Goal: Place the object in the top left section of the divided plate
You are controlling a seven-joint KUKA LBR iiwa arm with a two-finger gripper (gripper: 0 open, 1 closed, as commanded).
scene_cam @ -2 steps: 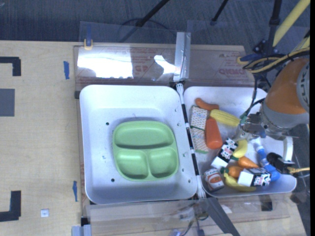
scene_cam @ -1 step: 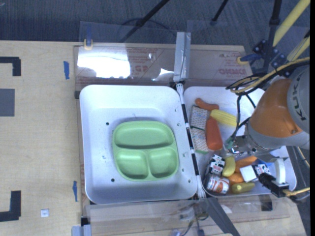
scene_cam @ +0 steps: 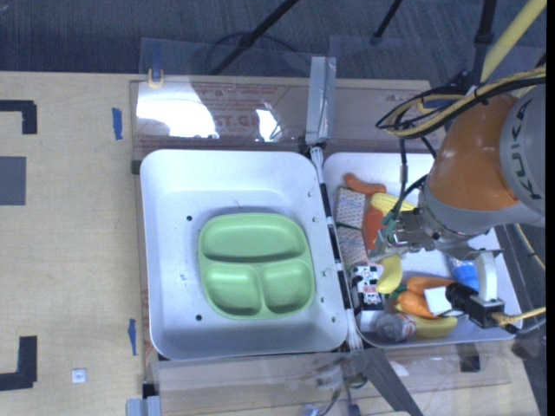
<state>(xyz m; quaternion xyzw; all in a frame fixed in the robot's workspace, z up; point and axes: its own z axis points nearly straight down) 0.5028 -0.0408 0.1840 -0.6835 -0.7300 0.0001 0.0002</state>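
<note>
A green divided plate (scene_cam: pixel 253 243) lies in the middle of the left bin (scene_cam: pixel 165 189). It has one long section across its far side and two smaller ones nearer the front, and nothing lies in them. My gripper (scene_cam: pixel 393 233) is down in the right bin (scene_cam: pixel 416 160), over a heap of toy foods. It hangs just above a yellow banana-like piece (scene_cam: pixel 391 275) and beside a red-orange piece (scene_cam: pixel 372 224). The grey and orange wrist hides much of that bin.
The right bin also holds an orange sausage shape (scene_cam: pixel 362 184), a yellow corn piece (scene_cam: pixel 384 203), a grey woven patch (scene_cam: pixel 349 210), a carrot (scene_cam: pixel 414 300), a blue item (scene_cam: pixel 466 275) and a grey can (scene_cam: pixel 390 326). A raised divider (scene_cam: pixel 331 232) separates the bins.
</note>
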